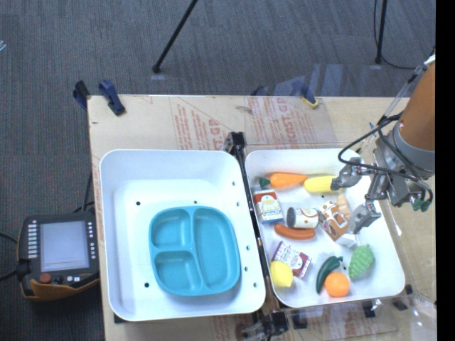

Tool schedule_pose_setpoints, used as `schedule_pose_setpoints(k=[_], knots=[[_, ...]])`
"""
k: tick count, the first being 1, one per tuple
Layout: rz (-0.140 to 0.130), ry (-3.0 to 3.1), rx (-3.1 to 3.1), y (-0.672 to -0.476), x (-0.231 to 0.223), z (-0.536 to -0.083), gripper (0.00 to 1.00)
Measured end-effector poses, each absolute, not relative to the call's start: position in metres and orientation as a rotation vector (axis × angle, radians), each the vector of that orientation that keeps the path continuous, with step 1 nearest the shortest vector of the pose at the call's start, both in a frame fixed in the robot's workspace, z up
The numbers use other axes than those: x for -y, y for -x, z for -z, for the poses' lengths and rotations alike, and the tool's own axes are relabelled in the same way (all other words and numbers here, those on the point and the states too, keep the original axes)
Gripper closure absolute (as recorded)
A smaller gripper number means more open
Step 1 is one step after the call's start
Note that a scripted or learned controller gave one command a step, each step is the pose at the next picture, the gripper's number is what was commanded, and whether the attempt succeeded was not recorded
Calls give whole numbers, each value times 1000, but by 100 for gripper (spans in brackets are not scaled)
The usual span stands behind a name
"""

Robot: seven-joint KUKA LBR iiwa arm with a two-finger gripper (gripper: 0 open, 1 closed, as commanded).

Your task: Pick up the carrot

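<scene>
**Right bin stock, carrot at its twelve o'clock side**

We list the carrot first: orange, lying flat on its side near the far wall of the right bin, toward eleven o'clock of the bin's floor. At its three o'clock, just beside its tip, we note a yellow banana-like piece. At its seven o'clock sits a small red and white carton.

Toward the bin's centre we record a small white jar on its side, a red-orange sausage shape below it, and a brown patterned box at three o'clock of the jar.

At the six o'clock end we count a dark red packet, a lemon, a dark green pepper, an orange and a green knobbly fruit.

The gripper hangs over the bin's three o'clock side, its two fingers spread apart with nothing between them, one tip near the banana-like piece, the other beside the brown box.

The left bin carries a blue divided plate.
</scene>
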State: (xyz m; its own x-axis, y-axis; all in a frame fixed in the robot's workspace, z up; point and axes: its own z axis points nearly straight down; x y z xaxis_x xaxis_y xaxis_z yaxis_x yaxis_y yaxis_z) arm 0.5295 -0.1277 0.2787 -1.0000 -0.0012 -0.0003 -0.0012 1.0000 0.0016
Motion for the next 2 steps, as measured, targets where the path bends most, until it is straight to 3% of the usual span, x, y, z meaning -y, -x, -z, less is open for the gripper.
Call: schedule_pose_setpoints(k=[1,2], knots=[[-5,-284,-3140,-580,117,-136,0],[5,-618,-3082,-637,101,-95,0]])
